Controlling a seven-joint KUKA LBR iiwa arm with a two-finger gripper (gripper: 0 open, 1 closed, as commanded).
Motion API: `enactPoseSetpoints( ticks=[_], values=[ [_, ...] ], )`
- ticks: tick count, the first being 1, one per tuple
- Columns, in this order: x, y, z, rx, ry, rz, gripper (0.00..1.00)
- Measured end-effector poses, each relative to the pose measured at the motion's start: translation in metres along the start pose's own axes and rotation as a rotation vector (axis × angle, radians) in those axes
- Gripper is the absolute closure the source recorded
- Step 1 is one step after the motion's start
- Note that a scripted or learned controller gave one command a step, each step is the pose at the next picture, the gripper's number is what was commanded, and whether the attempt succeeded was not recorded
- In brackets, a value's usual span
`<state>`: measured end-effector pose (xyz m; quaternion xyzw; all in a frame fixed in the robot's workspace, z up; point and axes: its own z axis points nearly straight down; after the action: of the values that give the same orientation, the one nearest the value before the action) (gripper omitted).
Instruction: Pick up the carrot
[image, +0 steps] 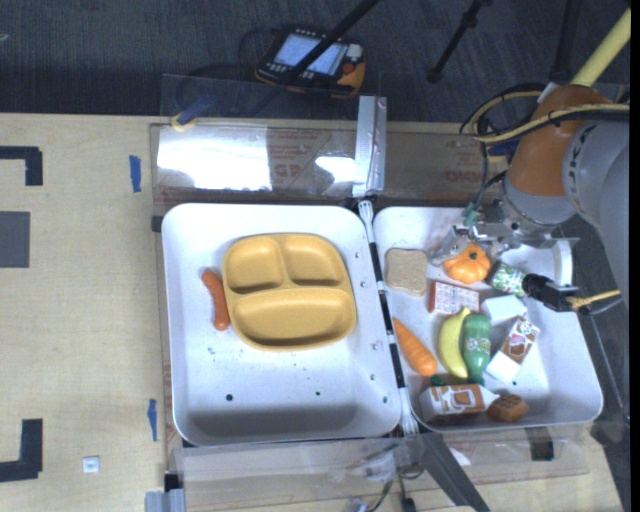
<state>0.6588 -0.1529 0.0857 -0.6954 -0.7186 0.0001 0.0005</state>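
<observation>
Bench (80, 300) with two white bins (190, 400)

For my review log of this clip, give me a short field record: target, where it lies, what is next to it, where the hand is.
target: orange tapered plastic carrot
location: right white bin, at its left wall
neighbours: yellow banana just right; tan bread slice above
hand: over the bin's upper part by the small orange pumpkin, apart from the carrot
left bin: yellow divided tray, orange-red sausage

No legible text

The small carton (454, 297) just below the claw (478, 238) and the bottle (459, 399) farther below it carry printed labels, but the lettering is too small and blurred to read.
</observation>
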Motion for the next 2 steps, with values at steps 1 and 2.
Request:
enactPoseSetpoints(
  ticks=[1,2],
  values=[
    [0.0,0.001,-0.011,-0.003,-0.001,0.0,1.0],
    [0.079,-0.036,-0.099,0.002,0.0,0.151,1.0]
  ],
)
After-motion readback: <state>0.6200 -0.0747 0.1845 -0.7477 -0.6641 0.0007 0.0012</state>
